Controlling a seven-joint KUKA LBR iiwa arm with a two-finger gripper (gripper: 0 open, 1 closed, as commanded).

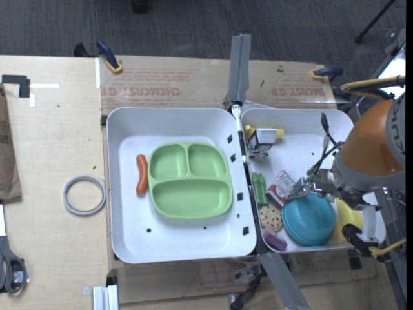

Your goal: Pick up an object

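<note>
A robotics lab: plywood bench [51,121] with clamps [110,57]; two white bins [119,173]; grey carpet [193,11]

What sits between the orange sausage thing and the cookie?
In the camera view, the green divided plate lies between the orange sausage and the cookie, along with the wall where both bins meet.

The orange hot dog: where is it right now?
In the left bin, the hot dog lies on the floor just left of the green divided plate.
</note>
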